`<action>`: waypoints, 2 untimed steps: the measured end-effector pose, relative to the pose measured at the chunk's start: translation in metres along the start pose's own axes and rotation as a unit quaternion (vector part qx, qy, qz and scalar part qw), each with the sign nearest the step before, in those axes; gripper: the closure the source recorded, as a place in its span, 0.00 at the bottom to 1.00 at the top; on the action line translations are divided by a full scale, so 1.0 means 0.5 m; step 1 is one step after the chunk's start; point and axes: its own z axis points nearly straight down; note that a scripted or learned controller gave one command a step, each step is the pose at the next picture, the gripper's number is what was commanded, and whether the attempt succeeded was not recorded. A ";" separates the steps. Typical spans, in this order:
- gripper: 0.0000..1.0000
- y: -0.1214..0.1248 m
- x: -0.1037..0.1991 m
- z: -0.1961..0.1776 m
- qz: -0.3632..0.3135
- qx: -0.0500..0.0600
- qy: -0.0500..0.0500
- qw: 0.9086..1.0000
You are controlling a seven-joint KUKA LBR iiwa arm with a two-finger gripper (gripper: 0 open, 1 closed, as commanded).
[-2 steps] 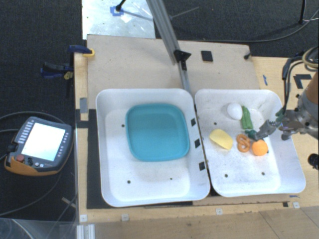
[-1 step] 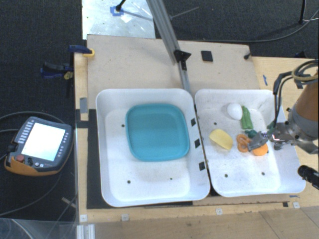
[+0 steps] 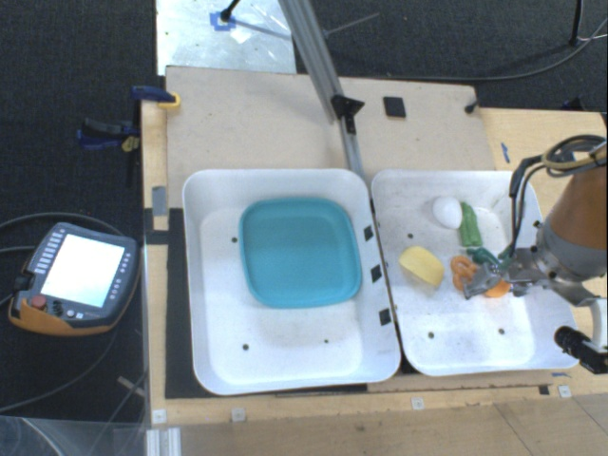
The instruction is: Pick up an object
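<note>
The right bin holds several small objects. A white ball lies near its back, with a green stick-shaped piece just to its right. A yellow block lies towards the bin's left side. An orange object lies in the middle, beside a small teal piece. My gripper reaches in from the right and sits low, right at the orange object and partly covering it. Whether it grips the object is unclear.
A square teal plate lies in the left bin. A metal pole slants over the bench behind the bins. The grey arm with its orange band hangs over the right bin's right edge. A teach pendant lies at the far left.
</note>
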 end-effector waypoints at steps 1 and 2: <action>1.00 0.002 0.000 -0.025 0.000 -0.002 0.000 1.000; 1.00 0.018 -0.009 -0.142 -0.001 -0.004 -0.001 1.000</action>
